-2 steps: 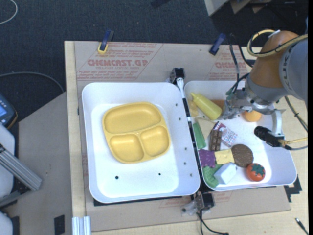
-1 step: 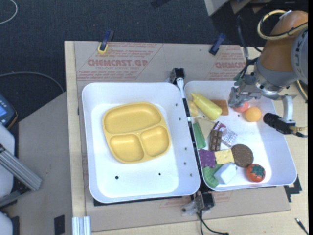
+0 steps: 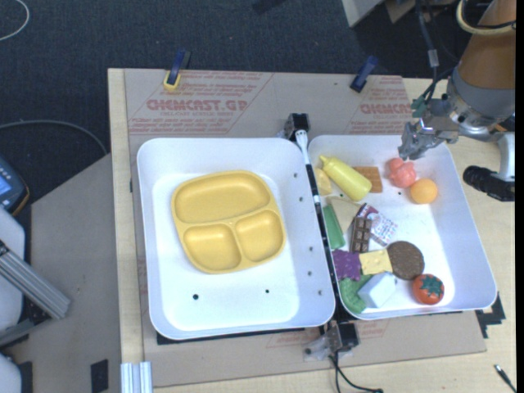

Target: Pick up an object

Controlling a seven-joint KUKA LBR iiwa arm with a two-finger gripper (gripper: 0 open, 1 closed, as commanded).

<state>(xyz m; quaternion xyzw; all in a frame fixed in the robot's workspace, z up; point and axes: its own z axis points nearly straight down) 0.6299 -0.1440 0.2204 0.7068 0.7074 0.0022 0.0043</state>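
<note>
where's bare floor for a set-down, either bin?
Left bin: bare strip ringing the yellow divided plate, widest along the near edge. Right bin: small patch right of the orange ball; elsewhere crowded, gripper over the pink ball.

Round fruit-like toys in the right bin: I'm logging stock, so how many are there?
3. A pink one under the gripper at the far end, an orange one just beside it, and a red tomato at the near corner. The pile may hide more.

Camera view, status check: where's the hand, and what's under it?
Hand low over right bin, far corner. Pink toy directly beneath, not gripped. Orange ball crowding beside it.
</note>
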